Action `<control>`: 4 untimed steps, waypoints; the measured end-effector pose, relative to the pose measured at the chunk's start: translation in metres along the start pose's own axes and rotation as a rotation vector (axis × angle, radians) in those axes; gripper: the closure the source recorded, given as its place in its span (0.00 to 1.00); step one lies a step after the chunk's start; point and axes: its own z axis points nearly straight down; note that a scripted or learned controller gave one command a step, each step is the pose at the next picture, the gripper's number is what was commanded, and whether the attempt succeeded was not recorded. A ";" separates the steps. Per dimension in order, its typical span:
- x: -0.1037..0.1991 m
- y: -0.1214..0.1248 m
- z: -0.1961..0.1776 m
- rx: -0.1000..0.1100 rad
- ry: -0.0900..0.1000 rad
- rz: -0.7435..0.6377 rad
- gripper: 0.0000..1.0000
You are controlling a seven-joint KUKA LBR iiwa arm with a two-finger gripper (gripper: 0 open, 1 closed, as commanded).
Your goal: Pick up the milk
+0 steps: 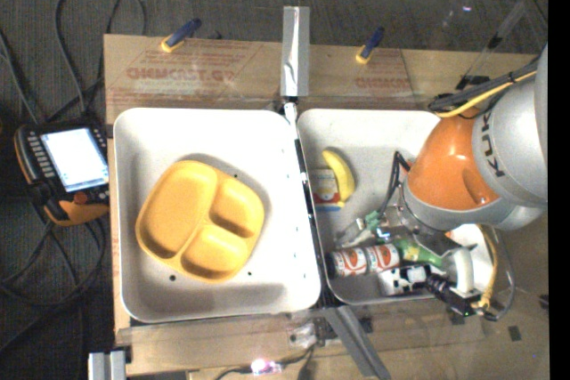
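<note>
Reaching in from the right, the arm (463, 173) hangs low over the right bin (374, 125). The milk (403, 278) lies near the bin's front edge, beside a can (365, 261) and under the arm.

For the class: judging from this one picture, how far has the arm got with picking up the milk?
Done: the arm has reached over the right bin, above the clutter at its near end. In hand: nothing visibly lifted; the red-and-white can and banana lie in the bin. Left: gripping and raising the milk, which I cannot pick out for certain.
</note>
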 end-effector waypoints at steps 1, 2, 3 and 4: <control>-0.011 0.038 -0.071 0.019 0.005 0.277 0.00; -0.014 0.025 -0.016 -0.002 0.003 0.075 0.00; -0.012 0.024 -0.023 0.004 0.007 0.075 1.00; -0.012 0.024 -0.023 0.004 0.007 0.075 0.00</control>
